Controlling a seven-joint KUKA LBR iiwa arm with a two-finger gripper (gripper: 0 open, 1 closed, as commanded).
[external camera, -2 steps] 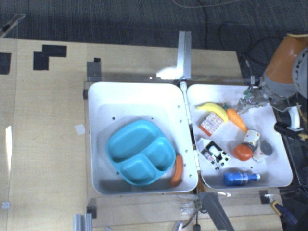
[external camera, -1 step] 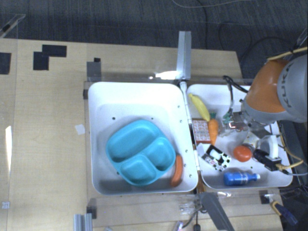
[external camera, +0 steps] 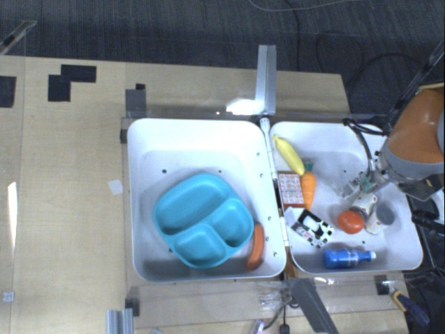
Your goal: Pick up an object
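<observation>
From the overhead camera you see two white bins side by side on the bench. In the left bin lies a blue divided plate, tilted toward the lower right, with an orange sausage-shaped piece just beside its right edge, against the bin wall.

In the right bin you find the rest of the items. A yellow banana lies near the upper left corner, and an orange carrot sits just below it. A small patterned box rests beside the carrot, touching the dividing wall. Below that lies a black-and-white card-like piece. A blue bottle lies on its side along the lower wall. A red-orange tomato-like ball sits near the middle, just above the bottle.

Your arm reaches in from the right, its orange band over the bin's upper right. The gripper hangs low in the right bin, just above the red ball and very near or touching it. You cannot tell how the gripper is set here; clutter around its tip hides that. A white cup-like piece lies just right of the ball.
</observation>
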